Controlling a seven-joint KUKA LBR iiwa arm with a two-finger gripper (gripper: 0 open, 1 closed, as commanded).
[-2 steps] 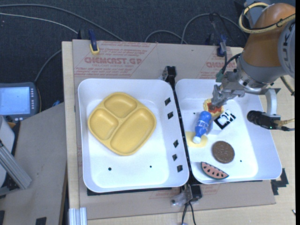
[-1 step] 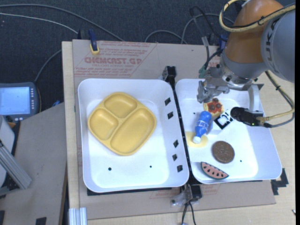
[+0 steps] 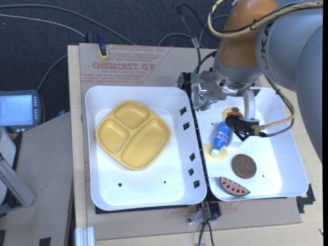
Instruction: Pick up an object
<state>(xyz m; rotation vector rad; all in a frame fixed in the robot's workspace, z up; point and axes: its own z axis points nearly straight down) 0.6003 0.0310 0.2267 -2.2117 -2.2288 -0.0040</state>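
Observation:
My gripper (image 3: 205, 99) hangs over the back left corner of the right bin (image 3: 287, 152), close to the divider between the bins. A blue bottle (image 3: 222, 135) with a white cap lies just in front of it and to its right, its cap resting on a flat yellow piece (image 3: 210, 152). Further forward sit a brown round disc (image 3: 244, 165) and a watermelon slice (image 3: 234, 186). A small red and yellow thing (image 3: 231, 110) lies behind the bottle, partly hidden by the wrist. Nothing shows in the gripper's grasp.
A yellow divided plate (image 3: 134, 134) lies in the left bin (image 3: 102, 183). The grey arm with its orange band (image 3: 246, 14) covers the back of the right bin. A cardboard sheet (image 3: 128, 63) sits behind the bins.

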